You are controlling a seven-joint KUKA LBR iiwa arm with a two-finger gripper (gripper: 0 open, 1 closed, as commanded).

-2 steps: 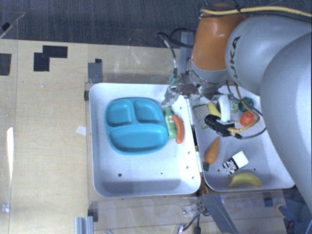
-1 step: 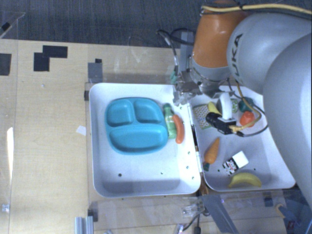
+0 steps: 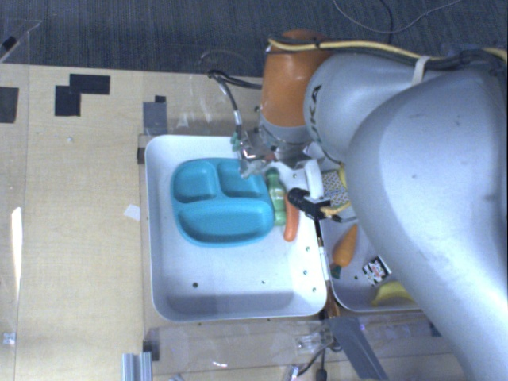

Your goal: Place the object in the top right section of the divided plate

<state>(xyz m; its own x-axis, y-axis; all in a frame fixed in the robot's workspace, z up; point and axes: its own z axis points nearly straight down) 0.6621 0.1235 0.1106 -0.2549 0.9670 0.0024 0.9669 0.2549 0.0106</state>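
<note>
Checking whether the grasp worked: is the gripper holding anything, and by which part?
Cannot be told: the gripper sits over the blue divided plate's top right section, with nothing visibly held.

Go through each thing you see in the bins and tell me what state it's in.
Blue divided plastic plate: flat in the left white bin, sections bare.
Green bottle-shaped toy: lying beside the plate's right edge.
Orange sausage-shaped toy: lying just right of the plate.
Orange carrot toy: lying in the right white bin.
Gripper: above the plate's top right section.

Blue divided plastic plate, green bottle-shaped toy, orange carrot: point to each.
Blue divided plastic plate (image 3: 222, 217), camera view, large lower section.
Green bottle-shaped toy (image 3: 277, 199), camera view, mid-body.
Orange carrot (image 3: 344, 248), camera view, mid-body.
</note>
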